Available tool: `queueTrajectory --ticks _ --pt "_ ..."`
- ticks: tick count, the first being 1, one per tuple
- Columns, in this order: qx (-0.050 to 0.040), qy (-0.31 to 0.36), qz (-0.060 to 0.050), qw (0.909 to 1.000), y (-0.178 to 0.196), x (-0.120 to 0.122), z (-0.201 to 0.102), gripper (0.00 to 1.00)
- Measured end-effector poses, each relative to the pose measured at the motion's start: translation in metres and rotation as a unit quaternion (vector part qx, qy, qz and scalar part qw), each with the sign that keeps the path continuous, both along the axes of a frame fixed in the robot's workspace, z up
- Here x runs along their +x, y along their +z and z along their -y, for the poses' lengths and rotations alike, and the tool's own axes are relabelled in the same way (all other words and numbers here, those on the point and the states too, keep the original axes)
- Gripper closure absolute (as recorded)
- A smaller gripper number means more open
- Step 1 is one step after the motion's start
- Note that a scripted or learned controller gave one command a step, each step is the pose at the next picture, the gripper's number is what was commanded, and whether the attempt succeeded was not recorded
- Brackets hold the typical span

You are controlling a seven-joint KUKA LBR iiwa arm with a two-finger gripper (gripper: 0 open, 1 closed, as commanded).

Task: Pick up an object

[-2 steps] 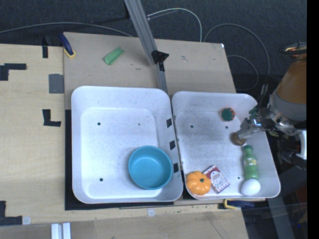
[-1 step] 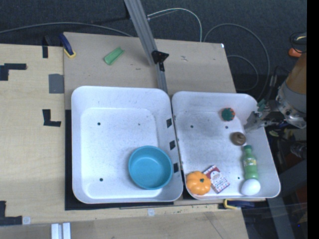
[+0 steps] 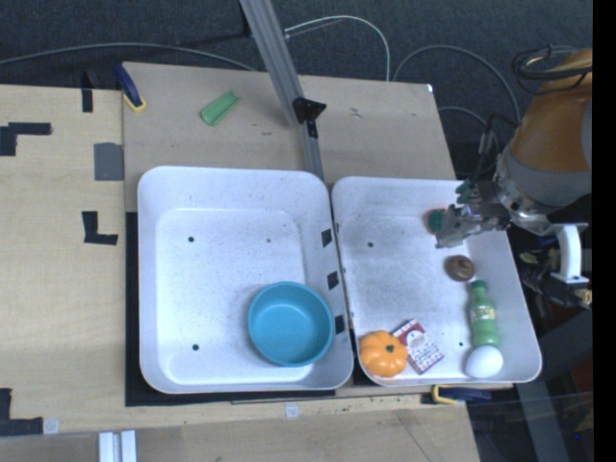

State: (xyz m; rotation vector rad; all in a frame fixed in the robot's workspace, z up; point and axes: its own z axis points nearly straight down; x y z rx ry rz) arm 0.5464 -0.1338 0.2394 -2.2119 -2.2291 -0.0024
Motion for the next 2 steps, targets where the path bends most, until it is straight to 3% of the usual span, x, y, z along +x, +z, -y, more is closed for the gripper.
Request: queueTrajectory --ticks 1,2 --pt "-0.0003 0.0 -0.001 1.0 -0.011 0.011 -0.057 1.0" --pt "-0.0002 0.0 -0.001 1.0 -0.015 0.005 -0.115 1.0"
